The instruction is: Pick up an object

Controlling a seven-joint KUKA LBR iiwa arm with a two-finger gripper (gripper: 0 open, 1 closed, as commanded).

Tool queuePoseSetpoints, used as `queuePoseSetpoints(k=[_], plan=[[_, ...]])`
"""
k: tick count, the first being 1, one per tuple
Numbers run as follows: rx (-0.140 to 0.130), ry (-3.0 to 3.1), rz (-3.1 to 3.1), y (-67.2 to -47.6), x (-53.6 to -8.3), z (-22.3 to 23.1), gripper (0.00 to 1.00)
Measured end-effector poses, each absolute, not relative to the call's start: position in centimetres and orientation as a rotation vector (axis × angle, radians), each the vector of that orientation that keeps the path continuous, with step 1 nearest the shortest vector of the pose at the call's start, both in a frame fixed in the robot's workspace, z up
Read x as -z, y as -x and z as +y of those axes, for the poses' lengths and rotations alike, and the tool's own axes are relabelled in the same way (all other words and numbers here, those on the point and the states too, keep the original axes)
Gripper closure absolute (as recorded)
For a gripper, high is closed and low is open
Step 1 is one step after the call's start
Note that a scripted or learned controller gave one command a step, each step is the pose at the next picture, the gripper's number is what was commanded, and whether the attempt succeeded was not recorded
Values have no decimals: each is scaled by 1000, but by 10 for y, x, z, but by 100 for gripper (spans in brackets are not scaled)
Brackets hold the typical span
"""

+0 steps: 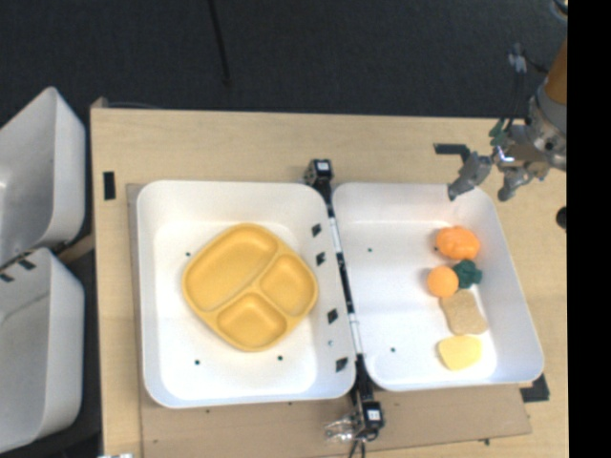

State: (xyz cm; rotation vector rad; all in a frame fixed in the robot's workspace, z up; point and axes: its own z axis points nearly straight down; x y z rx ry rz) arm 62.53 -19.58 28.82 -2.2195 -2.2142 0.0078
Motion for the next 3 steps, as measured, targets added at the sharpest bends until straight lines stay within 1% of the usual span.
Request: queuePoseSetpoints(k=[1, 2, 3], plan=[[2, 2223, -2223, -627, -294, -195, 0], [-6, 2223, -2219, -619, -235, -197, 0], [-6, 2225, -2215, -614, -179, -189, 0]])
